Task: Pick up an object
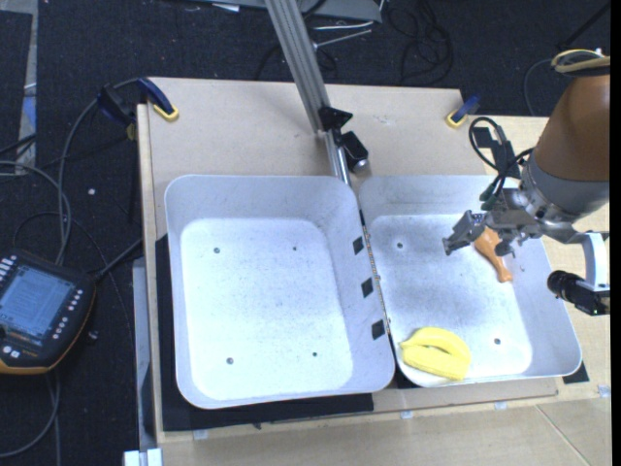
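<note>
An orange object (494, 254), slim and elongated, is lying tilted on the floor of the right-hand white bin (543, 357) in the camera view, towards that bin's far right part, with the gripper (483, 231) hanging right over its upper end. The grey arm (572, 153), its orange band showing above the wrist, is reaching in over the right-hand bin's right rim. Whether the tool is closed on the orange object or merely touching it cannot be told, since the dark metal parts are overlapping the object's top and hiding how wide the tool is standing. A yellow object (437, 352), rounded and banana-like, is resting at the right-hand bin's near edge, towards its left corner, well apart from the orange object. The left-hand white bin (184, 202) is sitting just beside the right-hand bin, their rims meeting along the middle, where a slanted metal pole (301, 56) is rising past the right-hand bin's far left corner. A handheld control pendant (39, 309) is lying on the dark floor well to the left of both bins.
</note>
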